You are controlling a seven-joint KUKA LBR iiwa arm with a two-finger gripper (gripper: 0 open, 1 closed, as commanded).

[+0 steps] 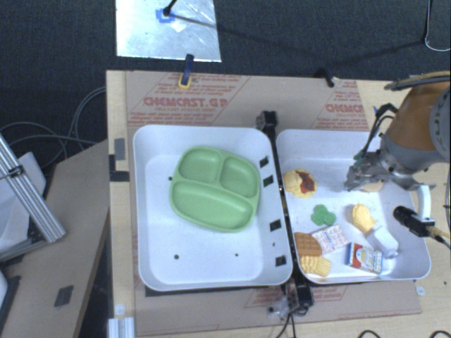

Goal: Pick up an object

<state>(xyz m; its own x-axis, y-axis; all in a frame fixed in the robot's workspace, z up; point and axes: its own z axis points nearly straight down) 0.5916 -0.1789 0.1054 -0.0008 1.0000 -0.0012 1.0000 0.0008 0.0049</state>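
My gripper (361,178) hangs low in the right bin (331,146), near its upper right part, over bare white floor. Just below it lies a yellow toy food piece (363,217). Left of that sits a green broccoli-like piece (323,215), and further up left a yellow and red piece (301,182). Along the bin's front lie a waffle (311,250), a small red-patterned packet (331,239), a blue and red carton (364,258) and a white piece (384,241).
The left bin (151,259) holds a green divided plate (214,188). A black divider with clips (276,189) runs between the bins. The arm's grey body and orange band (419,122) stand over the right bin's far right corner.
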